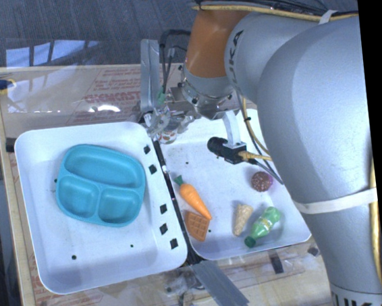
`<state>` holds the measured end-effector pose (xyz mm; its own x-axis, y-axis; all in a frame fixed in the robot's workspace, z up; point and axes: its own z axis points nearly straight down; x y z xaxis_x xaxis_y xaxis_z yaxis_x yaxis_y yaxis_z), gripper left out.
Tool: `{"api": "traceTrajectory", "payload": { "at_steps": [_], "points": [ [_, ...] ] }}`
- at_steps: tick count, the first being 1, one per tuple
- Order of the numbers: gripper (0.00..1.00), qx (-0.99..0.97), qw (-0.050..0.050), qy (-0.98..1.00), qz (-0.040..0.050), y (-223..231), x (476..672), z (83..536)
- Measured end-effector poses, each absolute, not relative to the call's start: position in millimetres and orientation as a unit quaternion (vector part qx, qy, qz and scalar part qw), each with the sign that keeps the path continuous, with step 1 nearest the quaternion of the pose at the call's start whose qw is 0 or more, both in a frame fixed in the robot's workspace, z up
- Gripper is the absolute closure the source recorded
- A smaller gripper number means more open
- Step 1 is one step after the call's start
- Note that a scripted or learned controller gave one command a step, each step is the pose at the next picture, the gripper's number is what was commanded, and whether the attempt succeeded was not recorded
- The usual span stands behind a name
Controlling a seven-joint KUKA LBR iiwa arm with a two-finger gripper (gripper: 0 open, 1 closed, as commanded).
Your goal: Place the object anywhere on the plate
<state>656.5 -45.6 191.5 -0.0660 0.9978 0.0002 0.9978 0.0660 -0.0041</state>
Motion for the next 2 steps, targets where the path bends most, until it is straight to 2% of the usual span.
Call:
{"api": "traceTrajectory", "payload": {
  "at_steps": [1,2],
  "points": [
    [1.00,-0.608,0.002,-0.794,0.0016,17.1,608.3,191.2],
    [0.00,-0.609,0.002,-0.794,0.0016,16.7,608.4,191.3]
  ]
}}
